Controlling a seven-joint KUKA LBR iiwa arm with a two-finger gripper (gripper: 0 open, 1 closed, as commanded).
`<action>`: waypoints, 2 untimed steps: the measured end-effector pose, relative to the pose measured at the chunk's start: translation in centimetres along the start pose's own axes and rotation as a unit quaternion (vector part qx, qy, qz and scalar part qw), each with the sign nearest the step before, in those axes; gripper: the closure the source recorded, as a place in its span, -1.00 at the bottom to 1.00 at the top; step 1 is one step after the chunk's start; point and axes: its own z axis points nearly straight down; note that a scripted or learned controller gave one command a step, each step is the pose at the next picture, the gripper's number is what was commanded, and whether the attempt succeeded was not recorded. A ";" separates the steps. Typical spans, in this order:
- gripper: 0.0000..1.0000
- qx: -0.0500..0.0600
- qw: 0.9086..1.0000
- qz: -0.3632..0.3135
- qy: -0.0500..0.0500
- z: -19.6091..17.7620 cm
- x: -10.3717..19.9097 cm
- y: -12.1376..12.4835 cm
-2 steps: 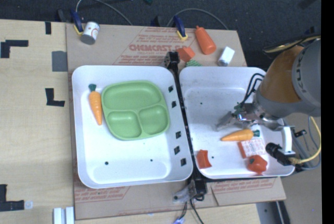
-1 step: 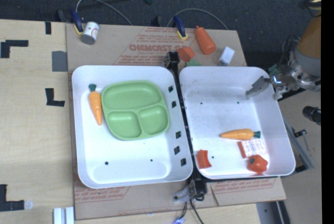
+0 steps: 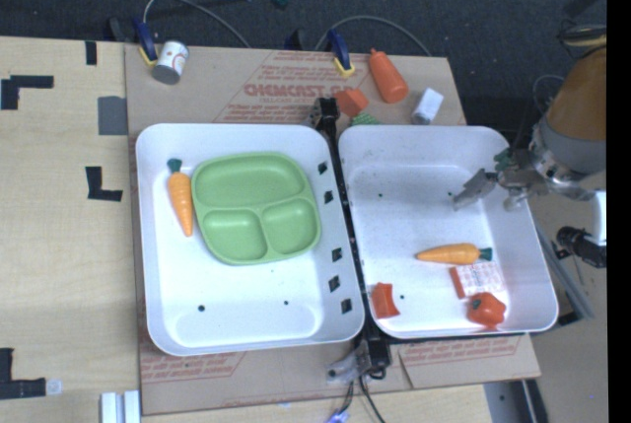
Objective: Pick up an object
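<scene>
Nothing is held yet: the gripper [image 3: 490,184] is seen spread apart above the right bin [image 3: 434,155], the carrot [image 3: 452,254] untouched.

Red lettering, possibly "CHEMCAST", is printed upside-up across the cardboard sheet [image 3: 286,91] just behind the left white bin [image 3: 158,244]. Further red print along the cardboard's front edge, below that bin, is too small to be read.
</scene>
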 end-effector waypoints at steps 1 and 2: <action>-1.00 -0.002 1.000 0.000 0.000 8.3 -0.6 -4.7; -1.00 -0.003 1.000 0.000 -0.001 8.3 4.6 -8.3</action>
